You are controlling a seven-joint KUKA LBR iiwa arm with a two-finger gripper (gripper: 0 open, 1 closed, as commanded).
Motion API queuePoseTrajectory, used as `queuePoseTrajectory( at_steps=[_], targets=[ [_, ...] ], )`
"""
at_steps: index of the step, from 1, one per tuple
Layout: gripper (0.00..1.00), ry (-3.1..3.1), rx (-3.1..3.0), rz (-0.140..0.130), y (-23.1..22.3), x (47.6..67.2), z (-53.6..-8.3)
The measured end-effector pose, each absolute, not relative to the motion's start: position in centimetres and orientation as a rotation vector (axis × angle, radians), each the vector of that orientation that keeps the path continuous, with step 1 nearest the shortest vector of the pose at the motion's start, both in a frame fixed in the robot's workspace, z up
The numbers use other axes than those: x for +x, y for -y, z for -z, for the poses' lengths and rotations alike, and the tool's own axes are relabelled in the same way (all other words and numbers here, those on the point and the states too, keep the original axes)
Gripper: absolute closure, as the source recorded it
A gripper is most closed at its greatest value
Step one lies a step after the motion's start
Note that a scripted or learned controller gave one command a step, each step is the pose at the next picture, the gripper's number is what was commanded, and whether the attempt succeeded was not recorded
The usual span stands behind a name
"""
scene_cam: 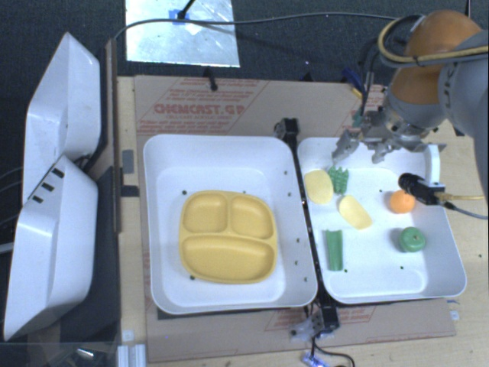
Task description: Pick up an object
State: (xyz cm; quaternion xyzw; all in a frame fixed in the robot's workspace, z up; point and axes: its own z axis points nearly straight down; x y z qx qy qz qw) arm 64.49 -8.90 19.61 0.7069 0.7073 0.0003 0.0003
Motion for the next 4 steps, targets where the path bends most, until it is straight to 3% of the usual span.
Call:
queuePoseTrajectory(
  at_steps=[4],
  targets=[
    [0.00,-2.219,2.219,-0.004,13.4,65.3,-29.0]
  ],
)
